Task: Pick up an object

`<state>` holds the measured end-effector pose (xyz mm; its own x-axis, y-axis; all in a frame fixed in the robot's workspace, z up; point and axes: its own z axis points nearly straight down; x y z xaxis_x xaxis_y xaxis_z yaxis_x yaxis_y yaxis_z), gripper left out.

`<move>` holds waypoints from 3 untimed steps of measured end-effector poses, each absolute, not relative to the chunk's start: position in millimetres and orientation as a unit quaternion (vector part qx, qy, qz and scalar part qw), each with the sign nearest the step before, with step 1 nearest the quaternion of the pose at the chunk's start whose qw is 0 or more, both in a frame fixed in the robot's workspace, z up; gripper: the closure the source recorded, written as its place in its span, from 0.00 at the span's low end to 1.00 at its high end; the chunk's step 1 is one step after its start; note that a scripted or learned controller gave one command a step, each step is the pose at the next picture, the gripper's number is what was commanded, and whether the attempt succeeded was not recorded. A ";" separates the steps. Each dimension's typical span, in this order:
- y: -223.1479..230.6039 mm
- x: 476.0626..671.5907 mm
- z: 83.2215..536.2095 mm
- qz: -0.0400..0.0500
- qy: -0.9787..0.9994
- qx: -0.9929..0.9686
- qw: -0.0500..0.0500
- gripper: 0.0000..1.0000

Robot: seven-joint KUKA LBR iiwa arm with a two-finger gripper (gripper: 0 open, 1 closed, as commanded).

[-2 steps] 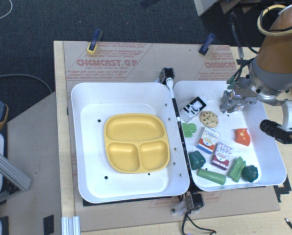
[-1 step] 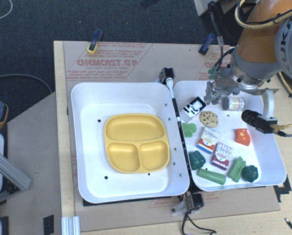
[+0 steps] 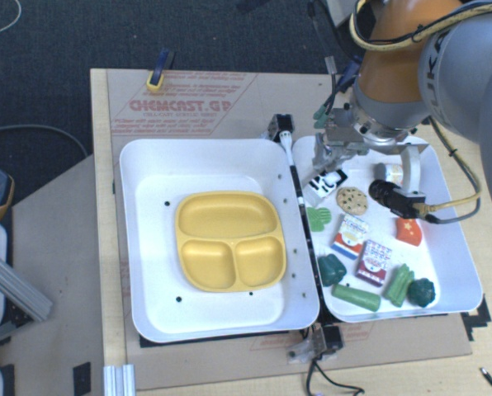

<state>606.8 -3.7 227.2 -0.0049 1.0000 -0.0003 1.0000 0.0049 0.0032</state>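
I see the hand (image 3: 328, 174) low in the right bin's (image 3: 456, 246) upper-left corner, above the cookie (image 3: 352, 199); its grip state I cannot tell.

My gripper (image 3: 333, 151) hangs over the right bin (image 3: 456, 246), toward its 11 o'clock corner, just beside the wall it shares with the left bin (image 3: 139, 221). In the left bin a divided tray (image 3: 229, 239) lies near the middle. In the right bin, a cookie (image 3: 352, 199) lies at 5 o'clock from my gripper, two small cartons (image 3: 361, 250) lie side by side at 6 o'clock from the cookie, and a row of toy vegetables (image 3: 378, 287) runs along the near wall from 7 to 5 o'clock.
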 end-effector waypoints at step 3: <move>89.8 662.5 223.1 0.001 0.707 0.707 0.002 1.00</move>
